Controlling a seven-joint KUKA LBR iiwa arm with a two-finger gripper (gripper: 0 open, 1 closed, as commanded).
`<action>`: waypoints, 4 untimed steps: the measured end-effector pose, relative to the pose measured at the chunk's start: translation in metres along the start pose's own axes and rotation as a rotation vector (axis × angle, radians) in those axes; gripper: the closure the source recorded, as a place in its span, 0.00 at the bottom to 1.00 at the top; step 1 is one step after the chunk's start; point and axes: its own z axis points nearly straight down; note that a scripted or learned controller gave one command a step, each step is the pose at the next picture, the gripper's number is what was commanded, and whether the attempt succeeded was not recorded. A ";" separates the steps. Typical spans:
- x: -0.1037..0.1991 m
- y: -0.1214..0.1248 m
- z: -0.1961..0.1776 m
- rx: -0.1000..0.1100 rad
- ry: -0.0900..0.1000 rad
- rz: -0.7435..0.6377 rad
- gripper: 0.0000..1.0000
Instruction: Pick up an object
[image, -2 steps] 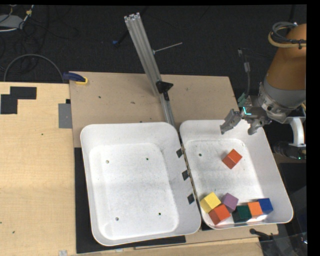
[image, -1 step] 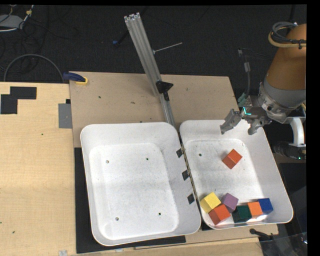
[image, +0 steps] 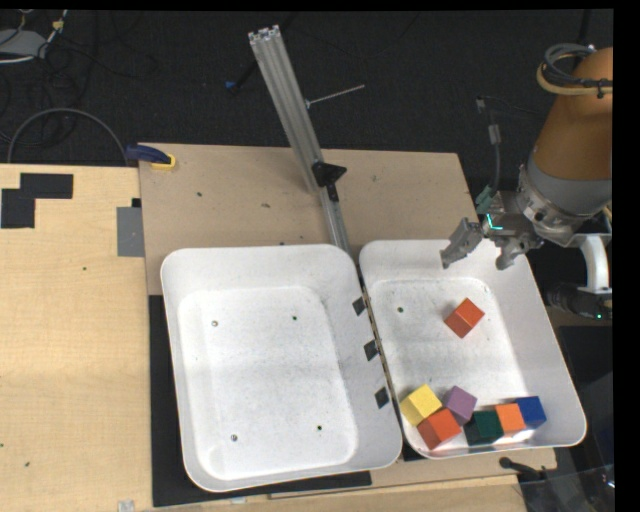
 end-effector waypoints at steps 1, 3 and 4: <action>0.000 0.000 0.000 0.000 0.000 0.001 0.00; -0.010 -0.084 0.023 0.001 0.000 0.002 0.00; -0.010 -0.084 0.023 0.001 0.000 0.005 0.00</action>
